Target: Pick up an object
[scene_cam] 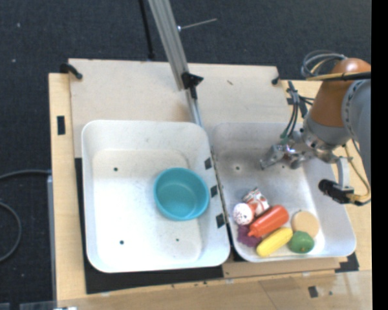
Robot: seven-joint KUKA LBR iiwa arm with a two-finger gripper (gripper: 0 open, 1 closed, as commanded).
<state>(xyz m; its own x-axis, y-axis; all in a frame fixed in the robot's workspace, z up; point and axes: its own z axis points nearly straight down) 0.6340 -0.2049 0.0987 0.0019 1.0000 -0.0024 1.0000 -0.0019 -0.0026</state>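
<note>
My gripper [271, 158] hangs over the upper middle of the right bin [246, 141], reaching in from the right below the orange-banded wrist. Nothing shows between its fingers. A cluster of toy food lies at the bin's near end: a white and red item [250, 206], an orange-red carrot-like piece [269, 219], a yellow banana-like piece [273, 241], a purple piece [245, 237], a tan round piece [305, 222] and a green lime [301, 242]. The gripper is well above this cluster in the view, apart from it.
A teal bowl [181, 194] sits in the left bin [116, 147] near its right wall. A slanted metal rod [171, 37] rises from between the bins at the back. Cables hang by the arm at right.
</note>
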